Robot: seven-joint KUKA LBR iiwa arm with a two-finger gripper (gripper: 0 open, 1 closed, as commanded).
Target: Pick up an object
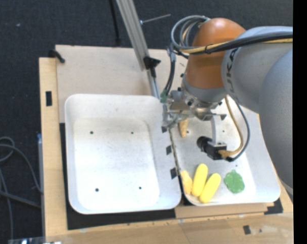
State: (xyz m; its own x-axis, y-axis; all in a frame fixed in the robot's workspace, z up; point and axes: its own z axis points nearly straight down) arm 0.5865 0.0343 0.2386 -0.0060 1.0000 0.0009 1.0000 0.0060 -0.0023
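Camera view first: the arm (255,70) reaches in over the right bin (255,192), and the gripper (180,122) hangs at that bin's left wall, close to the far corner, with a small tan piece (183,129) just under it. Whether it has that piece pinched, I cannot tell. Down at the near edge sit two yellow objects (204,183) side by side, a green object (234,182) just beside them, all loose and free for picking. Left bin (74,111) alongside takes no part in this reach.
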